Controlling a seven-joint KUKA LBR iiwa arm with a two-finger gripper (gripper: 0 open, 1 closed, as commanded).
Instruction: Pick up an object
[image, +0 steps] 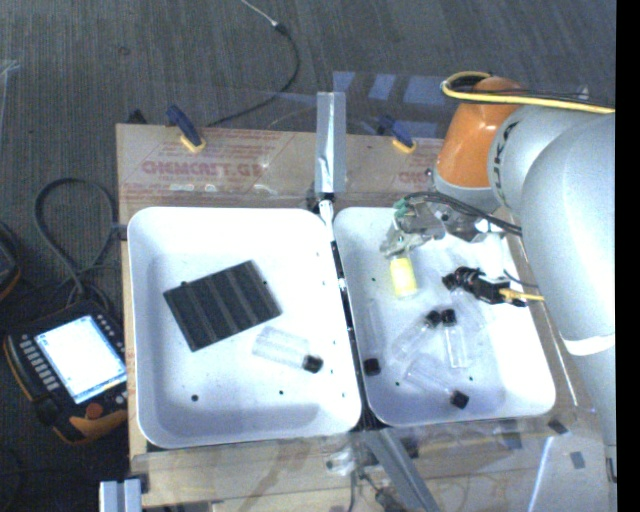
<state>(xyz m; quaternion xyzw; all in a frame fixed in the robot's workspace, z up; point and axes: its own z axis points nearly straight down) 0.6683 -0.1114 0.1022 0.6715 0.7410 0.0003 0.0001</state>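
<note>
1. The small yellow object (403, 277) lies in the right bin (520, 400), toward its 11 o'clock corner
2. The gripper (408, 238) hangs just above it at 12 o'clock; whether it grips anything I cannot tell
3. Clear vials with black caps (432, 330) are scattered at 5 o'clock from the yellow piece
4. A black ribbed panel (221, 303) lies in the left bin (150, 400), with a clear vial (285, 350) at its 5 o'clock
</note>
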